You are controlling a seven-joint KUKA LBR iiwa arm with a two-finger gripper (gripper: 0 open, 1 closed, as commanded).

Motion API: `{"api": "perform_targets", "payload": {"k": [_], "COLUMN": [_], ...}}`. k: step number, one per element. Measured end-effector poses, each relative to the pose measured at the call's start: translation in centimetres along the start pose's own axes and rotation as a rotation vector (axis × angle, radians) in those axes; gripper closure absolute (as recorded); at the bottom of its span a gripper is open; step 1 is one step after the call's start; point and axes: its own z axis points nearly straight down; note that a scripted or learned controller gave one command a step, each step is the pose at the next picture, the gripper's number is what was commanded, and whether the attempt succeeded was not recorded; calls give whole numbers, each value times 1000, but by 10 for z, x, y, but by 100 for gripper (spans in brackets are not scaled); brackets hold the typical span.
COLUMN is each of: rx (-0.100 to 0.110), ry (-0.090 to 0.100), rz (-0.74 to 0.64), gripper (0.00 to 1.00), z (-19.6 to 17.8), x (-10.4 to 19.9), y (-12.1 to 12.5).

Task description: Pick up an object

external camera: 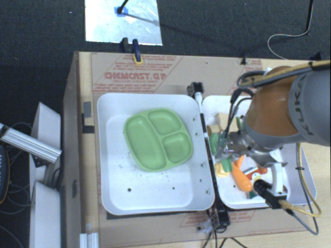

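Observation:
The arm's wrist hangs low over the right bin [232, 200], and my gripper [231, 151] reaches down among a small pile of toys there. An orange carrot-like piece [240, 178] lies just below the gripper, with a yellow piece [224, 166] to its left and a green item [214, 140] by the bin's left wall. A red and white piece [252, 173] lies beside the carrot. The arm hides the fingertips and much of the pile.
The left bin [119, 190] holds a green sectioned plate [158, 138] near its middle. A black divider rail [206, 138] runs between the two bins. The bench's cardboard lining [134, 76] shows behind the bins.

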Motion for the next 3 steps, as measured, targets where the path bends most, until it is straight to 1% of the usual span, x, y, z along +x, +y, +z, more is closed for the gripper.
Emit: {"api": "perform_targets", "payload": {"k": [1, 2, 3], "rx": [-2, 0, 0], "ry": [0, 1, -1], "rz": [0, -1, 2], "gripper": [100, 100, 100], "z": [-30, -49, -32], "x": [43, 108, 81], "y": [1, 0, 0]}}
